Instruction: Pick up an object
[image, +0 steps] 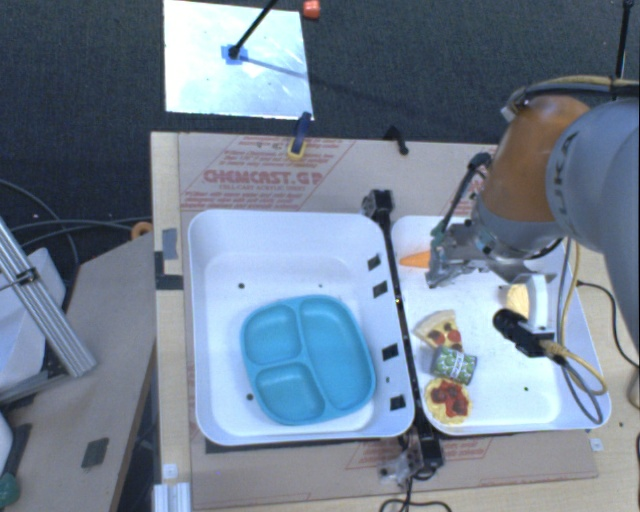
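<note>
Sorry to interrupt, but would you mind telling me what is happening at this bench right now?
A robot arm reaches over the right bin, its gripper low beside an orange carrot-like piece. Pizza slice, green can and a red-topped item lie nearby. The left bin holds a blue divided tray. Nothing looks lifted yet.

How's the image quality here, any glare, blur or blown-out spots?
Camera view: even, soft lighting; the reflective sheet at top shows patchy glare; the white bin walls are bright, near washed out. The arm looks slightly soft, and so do the small items beside the blue tray. The claw casts little shadow.
</note>
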